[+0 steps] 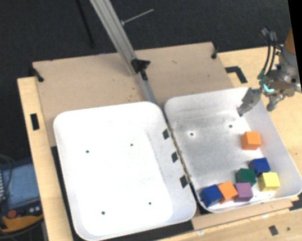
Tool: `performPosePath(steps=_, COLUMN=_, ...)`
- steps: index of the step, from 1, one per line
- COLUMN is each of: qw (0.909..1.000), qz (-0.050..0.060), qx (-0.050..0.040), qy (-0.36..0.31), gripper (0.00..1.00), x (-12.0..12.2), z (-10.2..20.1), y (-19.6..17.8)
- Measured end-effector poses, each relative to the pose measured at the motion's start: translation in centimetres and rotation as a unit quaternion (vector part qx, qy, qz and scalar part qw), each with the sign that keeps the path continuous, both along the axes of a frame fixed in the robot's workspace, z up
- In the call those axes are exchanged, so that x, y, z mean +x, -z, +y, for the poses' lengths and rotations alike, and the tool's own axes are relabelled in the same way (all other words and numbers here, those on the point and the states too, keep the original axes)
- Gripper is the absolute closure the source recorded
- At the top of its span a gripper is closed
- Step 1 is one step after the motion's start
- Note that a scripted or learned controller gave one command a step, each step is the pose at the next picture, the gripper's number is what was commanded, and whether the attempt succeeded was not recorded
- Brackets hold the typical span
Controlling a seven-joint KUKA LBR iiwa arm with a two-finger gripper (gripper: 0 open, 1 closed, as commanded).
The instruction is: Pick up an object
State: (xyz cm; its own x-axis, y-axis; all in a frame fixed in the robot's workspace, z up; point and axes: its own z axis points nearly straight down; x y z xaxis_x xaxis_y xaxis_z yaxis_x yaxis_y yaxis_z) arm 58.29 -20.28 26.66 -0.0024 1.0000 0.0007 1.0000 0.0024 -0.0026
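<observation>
The right bin [212,147] holds several small cubes. An orange cube [251,140] lies alone near the bin's right side. Along the front edge are a blue cube [211,195], a second orange cube [228,190], a purple cube [244,190], a green cube [245,176], another blue cube [259,165] and a yellow cube [269,180]. My gripper [254,110] hangs over the bin's back right corner, above and behind the lone orange cube. It is open, with nothing between its fingers.
The left bin [116,168] sits beside the right one, joined by small dark clips. A slanted metal bar [117,31] runs from the top down to the bins' back edge. A handheld pendant [17,189] with cables lies off the bench at left.
</observation>
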Motion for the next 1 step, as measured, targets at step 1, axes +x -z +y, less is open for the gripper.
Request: performPosePath(steps=1, qw=1.0, qz=-0.002, qx=-0.001, qy=-0.001, gripper=0.0, x=0.08, z=-0.01, y=-0.26)
